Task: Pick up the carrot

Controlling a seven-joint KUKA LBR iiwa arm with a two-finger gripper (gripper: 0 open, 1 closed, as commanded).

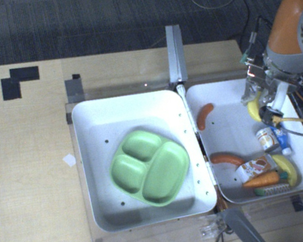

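The carrot (263, 180), orange with a green top end, lies flat near the front edge of the right bin (228, 133). It rests between a small printed carton (252, 167) and a yellow banana (287, 169). My gripper (261, 99) hangs over the far right side of the same bin, well behind the carrot and apart from it. A yellow item (253, 110) sits right beside the gripper; whether they touch is unclear.
In the right bin also lie two reddish sausages (204, 115) (227, 158), a small can (266, 138) and a blue item (282, 142). The left bin (92, 127) holds a green divided plate (150, 167). A metal post (176, 56) stands behind the bins.
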